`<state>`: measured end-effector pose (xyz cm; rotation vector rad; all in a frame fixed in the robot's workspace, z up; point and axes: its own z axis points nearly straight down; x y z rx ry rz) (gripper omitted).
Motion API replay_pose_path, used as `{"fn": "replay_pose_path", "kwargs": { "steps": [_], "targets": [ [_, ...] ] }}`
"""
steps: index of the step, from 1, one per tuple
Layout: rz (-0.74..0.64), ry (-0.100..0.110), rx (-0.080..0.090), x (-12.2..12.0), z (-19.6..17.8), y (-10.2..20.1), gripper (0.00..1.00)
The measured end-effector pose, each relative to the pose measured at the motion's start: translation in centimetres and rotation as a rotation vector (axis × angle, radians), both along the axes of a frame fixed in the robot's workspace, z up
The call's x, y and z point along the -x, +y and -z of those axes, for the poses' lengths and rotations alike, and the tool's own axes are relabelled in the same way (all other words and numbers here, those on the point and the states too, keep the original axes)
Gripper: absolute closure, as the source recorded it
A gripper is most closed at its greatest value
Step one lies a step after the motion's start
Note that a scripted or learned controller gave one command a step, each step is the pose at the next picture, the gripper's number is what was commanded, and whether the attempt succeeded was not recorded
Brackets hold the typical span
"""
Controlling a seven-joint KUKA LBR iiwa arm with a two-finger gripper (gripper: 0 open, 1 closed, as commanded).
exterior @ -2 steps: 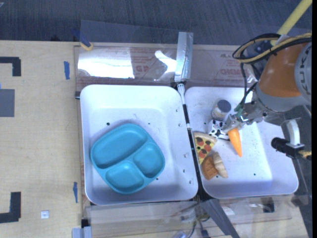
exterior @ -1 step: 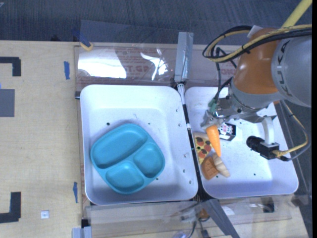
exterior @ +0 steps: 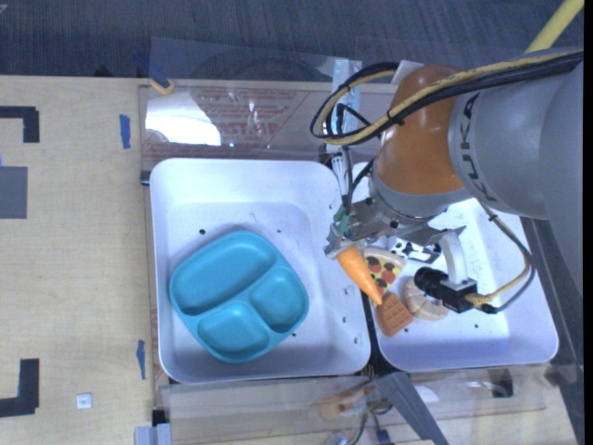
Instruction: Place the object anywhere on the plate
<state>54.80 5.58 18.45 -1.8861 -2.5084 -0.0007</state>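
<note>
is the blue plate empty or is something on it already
Empty: all three compartments of the blue plate show bare blue. The toy foods lie in the right bin.

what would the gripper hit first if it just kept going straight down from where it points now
Most likely the toy food piled in the right bin: the gripper hangs just above the carrot, beside the pizza slice. Depth is hard to judge from this slanted view, so it might instead meet the wall between the bins.

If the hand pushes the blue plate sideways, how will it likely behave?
The blue plate looks like rigid moulded plastic, so it probably slides rather than bends. It sits low and flat in the left bin, so tipping seems unlikely. The smooth white floor may let it skid.
</note>
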Motion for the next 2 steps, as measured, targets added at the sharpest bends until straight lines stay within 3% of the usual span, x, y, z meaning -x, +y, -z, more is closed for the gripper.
{"fn": "replay_pose_path", "kwargs": {
  "steps": [1,2],
  "targets": [
    [0.079,-0.012,0.003,-0.5,6.5,5.3,1.0],
    [0.049,-0.005,0.005,2.9,6.8,10.4,1.0]
  ]
}}
